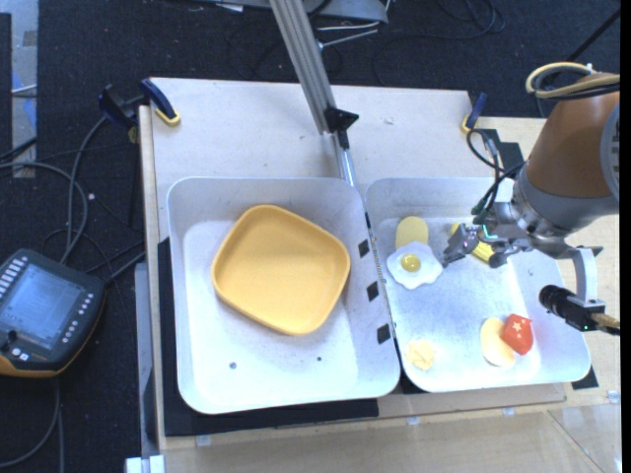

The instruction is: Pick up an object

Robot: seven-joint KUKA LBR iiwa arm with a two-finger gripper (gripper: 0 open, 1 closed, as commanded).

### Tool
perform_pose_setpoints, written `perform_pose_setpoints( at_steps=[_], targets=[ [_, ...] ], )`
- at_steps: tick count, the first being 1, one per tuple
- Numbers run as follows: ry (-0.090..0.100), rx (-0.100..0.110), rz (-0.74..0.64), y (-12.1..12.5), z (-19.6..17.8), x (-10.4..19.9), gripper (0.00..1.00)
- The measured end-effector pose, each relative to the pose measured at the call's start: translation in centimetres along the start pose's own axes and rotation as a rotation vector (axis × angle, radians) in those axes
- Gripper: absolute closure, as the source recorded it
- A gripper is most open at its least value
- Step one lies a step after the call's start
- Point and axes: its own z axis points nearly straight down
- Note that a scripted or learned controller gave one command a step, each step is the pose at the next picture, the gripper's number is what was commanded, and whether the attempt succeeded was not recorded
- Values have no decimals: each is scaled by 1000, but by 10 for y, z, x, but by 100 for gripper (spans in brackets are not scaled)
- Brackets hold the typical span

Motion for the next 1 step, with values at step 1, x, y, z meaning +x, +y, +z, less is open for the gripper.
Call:
perform_pose_setpoints(
  at_steps=[1],
  targets=[
    [0,0,0,0,0,0,0]
  ],
)
